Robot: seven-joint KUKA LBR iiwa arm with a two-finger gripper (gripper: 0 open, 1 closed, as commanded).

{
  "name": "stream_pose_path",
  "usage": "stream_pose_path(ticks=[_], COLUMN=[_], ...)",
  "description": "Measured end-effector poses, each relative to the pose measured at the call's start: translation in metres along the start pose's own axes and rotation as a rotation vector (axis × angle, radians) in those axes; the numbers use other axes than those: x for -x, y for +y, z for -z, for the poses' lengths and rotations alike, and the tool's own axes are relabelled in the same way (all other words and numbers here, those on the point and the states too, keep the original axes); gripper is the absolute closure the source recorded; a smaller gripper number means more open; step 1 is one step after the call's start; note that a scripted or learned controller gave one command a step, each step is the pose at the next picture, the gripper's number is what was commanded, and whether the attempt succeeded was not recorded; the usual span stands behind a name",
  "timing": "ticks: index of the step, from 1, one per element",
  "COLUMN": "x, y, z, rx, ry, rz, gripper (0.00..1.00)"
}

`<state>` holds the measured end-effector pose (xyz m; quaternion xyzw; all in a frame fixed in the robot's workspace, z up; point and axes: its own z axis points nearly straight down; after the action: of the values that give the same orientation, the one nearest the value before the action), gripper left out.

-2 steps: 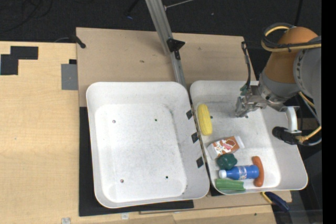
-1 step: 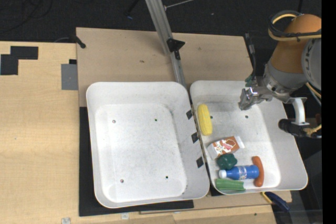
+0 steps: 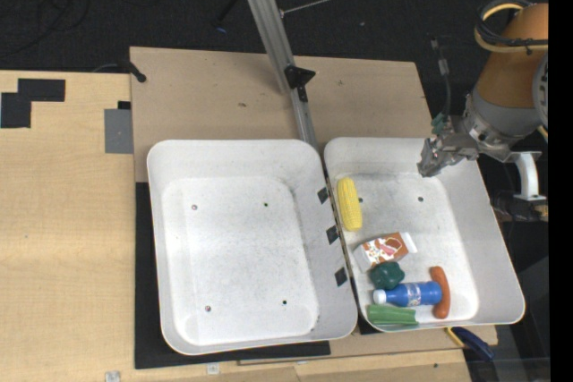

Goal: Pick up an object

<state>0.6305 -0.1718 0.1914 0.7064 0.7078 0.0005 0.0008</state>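
Objects for picking all sit in the right bin [image 3: 483,219], bunched toward its near end. On my feed, nearest the front edge lies a green piece [image 3: 392,316], just behind it a blue bottle [image 3: 412,292] lying on its side with a white cap, and beside that an orange-red sausage shape [image 3: 439,291]. A dark green lump [image 3: 388,274] touches the bottle's far side, then a small printed packet [image 3: 386,247], and farther back a yellow corn cob [image 3: 349,202] rests against the bin's left wall. The left bin [image 3: 179,165] stands just beside it. Both rest on a brown board [image 3: 215,94], with pale wood bench [image 3: 63,228] to the left and dark floor with cables beyond. The gripper [image 3: 436,158] hangs over the right bin's far corner; I cannot tell how its fingers stand. A metal rail [image 3: 269,22] slants away behind.
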Motion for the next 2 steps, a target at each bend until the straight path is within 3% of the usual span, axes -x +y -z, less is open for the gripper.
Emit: stream_pose_path(ticks=[1,2], x=[0.005,-0.056], y=[0.009,-0.001], z=[0.048,0.053], rx=[0.002,-0.005], ry=[-0.001,0.003], rz=[0.001,0.003], gripper=[1.00,1.00])
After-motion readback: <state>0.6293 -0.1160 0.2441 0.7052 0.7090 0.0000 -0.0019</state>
